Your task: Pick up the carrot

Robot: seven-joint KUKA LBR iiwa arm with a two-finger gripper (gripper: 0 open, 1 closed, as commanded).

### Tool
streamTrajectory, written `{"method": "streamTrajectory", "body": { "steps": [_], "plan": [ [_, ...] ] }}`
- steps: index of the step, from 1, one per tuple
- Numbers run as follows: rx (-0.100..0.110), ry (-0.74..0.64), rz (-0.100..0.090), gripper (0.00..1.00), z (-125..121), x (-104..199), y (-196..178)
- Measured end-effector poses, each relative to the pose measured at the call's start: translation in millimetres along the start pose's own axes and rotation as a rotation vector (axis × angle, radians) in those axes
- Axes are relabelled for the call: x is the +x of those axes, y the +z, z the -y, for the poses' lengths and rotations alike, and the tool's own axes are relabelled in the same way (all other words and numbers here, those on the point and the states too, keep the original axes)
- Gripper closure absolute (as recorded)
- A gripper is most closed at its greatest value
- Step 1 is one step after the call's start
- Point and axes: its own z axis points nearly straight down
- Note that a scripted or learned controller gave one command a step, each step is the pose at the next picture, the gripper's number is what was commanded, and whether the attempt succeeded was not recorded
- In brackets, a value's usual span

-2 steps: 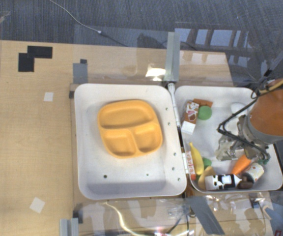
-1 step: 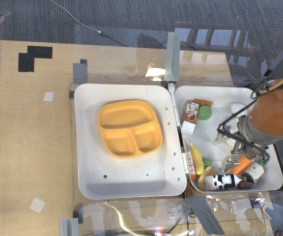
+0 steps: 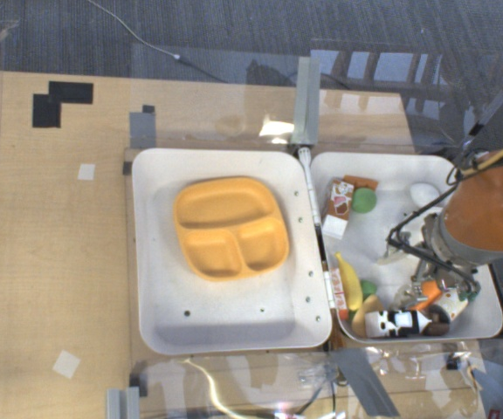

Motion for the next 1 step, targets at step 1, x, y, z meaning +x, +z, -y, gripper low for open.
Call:
{"method": "streamTrajectory", "body": {
  "steps": [1],
  "plan": [
    [0.002,-0.006,0.007,1.0,-0.4,-2.7,-12.1]
  ]
}}
